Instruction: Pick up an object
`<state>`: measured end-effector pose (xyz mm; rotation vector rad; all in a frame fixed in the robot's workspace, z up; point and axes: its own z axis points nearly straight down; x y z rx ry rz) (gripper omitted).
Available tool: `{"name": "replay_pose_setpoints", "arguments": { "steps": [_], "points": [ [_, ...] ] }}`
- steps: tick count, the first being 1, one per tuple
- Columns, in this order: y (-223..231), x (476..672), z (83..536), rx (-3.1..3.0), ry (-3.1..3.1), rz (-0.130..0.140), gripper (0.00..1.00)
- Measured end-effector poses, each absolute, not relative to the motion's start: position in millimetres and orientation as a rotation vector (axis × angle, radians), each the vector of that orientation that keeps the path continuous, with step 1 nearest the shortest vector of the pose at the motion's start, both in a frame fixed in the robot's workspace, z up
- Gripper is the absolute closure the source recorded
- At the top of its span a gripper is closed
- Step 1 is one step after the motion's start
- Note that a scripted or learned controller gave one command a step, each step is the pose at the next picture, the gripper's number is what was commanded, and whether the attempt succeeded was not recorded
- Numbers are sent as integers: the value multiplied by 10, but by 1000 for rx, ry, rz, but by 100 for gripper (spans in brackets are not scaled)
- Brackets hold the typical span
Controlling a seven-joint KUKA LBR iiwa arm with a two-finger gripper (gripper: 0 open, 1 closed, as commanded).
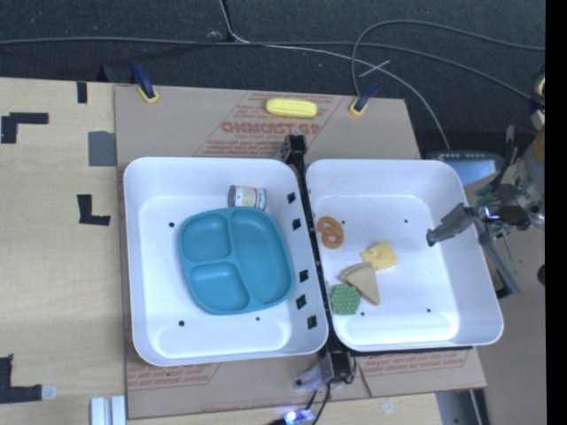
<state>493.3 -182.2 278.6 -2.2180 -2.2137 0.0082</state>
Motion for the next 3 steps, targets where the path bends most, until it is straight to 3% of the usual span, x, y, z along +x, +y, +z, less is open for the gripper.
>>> {"name": "replay_pose_setpoints", "arguments": {
  "steps": [1, 3],
  "points": [
    [-1821, 4950, 2826, -2220, -2222, 2, 0],
    [-1764, 4946, 1967, -2218, -2220, 4, 0]
  ]
}}
